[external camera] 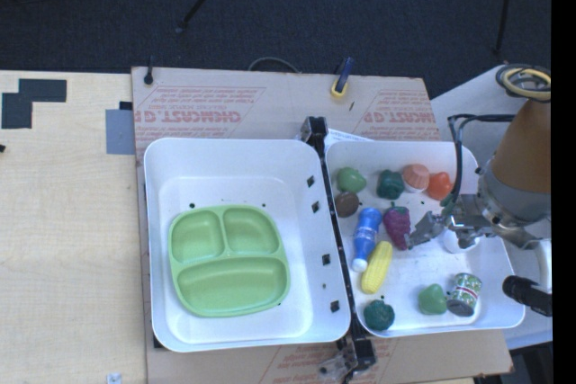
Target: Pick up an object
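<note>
The right bin (490, 270) holds several small toys. Among them are a blue bottle (366, 232), a yellow corn cob (376, 266), a purple piece (397, 224), a dark teal piece (390, 184), an orange piece (439, 185) and a pale pink piece (415, 175). My gripper (430, 231) hangs low over the middle of this bin, just right of the purple piece and below the orange one. Nothing is visibly held in it. A green toy (433, 299) and a small labelled can (464, 294) lie nearer the front right.
The left bin (180, 162) holds a green divided plate (229, 259). A light green toy (351, 180) and a brown one (346, 204) sit by the divider, and a dark green one (379, 316) is at the right bin's front left corner. The arm (526, 162) covers the right rim.
</note>
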### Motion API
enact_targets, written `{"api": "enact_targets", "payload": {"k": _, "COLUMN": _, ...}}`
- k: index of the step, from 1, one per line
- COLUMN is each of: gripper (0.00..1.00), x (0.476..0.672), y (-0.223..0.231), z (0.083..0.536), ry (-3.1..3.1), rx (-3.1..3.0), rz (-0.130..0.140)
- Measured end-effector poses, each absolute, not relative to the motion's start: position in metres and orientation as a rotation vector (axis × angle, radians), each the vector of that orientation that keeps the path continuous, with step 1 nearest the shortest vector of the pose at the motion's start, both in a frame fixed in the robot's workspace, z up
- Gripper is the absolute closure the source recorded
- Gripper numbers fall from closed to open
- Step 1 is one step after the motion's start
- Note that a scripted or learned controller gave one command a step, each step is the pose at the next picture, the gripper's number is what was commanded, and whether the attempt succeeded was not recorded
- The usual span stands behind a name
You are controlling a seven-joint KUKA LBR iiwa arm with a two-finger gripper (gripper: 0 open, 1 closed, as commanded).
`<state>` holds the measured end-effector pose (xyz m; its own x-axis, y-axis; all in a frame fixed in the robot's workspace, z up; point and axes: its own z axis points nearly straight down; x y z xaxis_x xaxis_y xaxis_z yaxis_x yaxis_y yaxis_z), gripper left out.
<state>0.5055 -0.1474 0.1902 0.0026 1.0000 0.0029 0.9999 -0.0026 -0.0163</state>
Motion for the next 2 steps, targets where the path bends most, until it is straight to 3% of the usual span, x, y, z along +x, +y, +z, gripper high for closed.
{"api": "enact_targets", "payload": {"k": 1, "gripper": 0.00, "x": 0.509, "y": -0.148, "z": 0.197, "ry": -2.220, "rx": -2.221, "rz": 0.002}}
{"api": "enact_targets", "payload": {"k": 2, "gripper": 0.00, "x": 0.516, "y": -0.146, "z": 0.149, "ry": -2.217, "rx": -2.215, "rz": 0.006}}
